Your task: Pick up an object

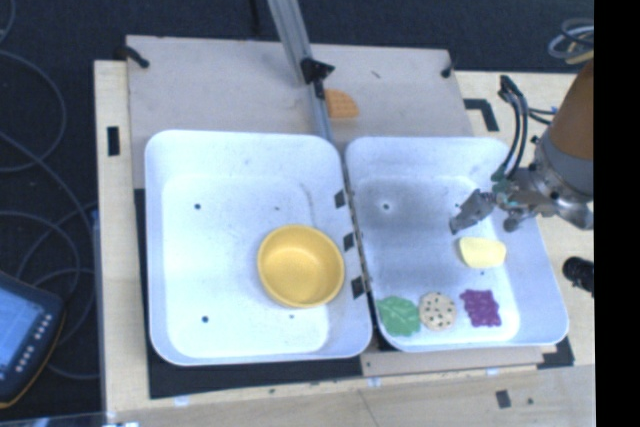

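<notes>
Claw [483, 215] over right bin [420, 165], fingers spread, nothing between them that I can see | pale yellow piece [482, 252] just below claw, apart from it | green piece [399, 315], cookie [437, 311], purple piece [482, 307] further below | yellow bowl [300, 265] in left bin [200, 185], well left.

Yellow bowl [300, 264], purple toy [482, 307], speckled cookie [437, 311]

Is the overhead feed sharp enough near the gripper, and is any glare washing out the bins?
Camera view: soft throughout; gripper blurry, dark against the right white bin; left white bin bright, slightly washed out; pale yellow lump low-contrast; grey smudging on the right bin's floor.
</notes>
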You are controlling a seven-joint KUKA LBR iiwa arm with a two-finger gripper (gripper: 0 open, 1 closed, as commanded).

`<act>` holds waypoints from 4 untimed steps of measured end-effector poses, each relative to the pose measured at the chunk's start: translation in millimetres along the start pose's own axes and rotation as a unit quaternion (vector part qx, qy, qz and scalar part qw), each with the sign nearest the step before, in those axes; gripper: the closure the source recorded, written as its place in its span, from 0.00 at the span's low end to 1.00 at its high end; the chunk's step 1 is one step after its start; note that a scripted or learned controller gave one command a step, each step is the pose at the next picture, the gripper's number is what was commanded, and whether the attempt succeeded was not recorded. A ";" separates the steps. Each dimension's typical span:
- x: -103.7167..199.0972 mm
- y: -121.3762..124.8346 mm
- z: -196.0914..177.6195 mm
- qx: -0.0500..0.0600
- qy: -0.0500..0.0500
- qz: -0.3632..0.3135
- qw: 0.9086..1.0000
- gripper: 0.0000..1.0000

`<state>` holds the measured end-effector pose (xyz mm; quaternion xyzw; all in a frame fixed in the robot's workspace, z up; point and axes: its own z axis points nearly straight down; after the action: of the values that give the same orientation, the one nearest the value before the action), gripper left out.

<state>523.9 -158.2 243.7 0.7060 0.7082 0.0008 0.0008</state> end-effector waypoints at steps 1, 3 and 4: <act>-0.1 0.0 0.0 0.000 0.000 0.001 1.000 0.00; -4.1 4.2 95.9 0.003 -0.001 0.002 1.000 0.00; -5.8 4.3 144.0 0.001 -0.001 0.002 1.000 0.00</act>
<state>528.6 -163.9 99.7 0.7076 0.7066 -0.0009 0.0012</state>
